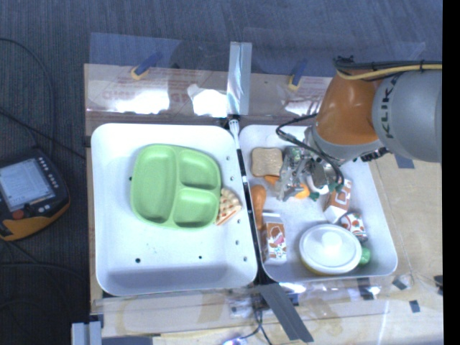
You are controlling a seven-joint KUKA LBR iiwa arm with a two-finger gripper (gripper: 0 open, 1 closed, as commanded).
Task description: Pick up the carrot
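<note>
The carrot (257, 201) is a short orange stick lying along the left wall of the right bin (381, 221), just below a slice of bread (267, 162). My gripper (293, 184) hangs low over the upper middle of that bin, a little to the right of the carrot and apart from it. Small orange bits show beside the gripper's tip, and I cannot make out what they are. The grey arm with its orange band (350, 113) comes in from the upper right.
Under the carrot lies a small printed carton (275, 241). Two more cartons (338, 196) and a white bowl (330, 248) fill the right bin's lower right. The left bin (115, 264) holds a green divided plate (175, 185) and a waffle piece (228, 205).
</note>
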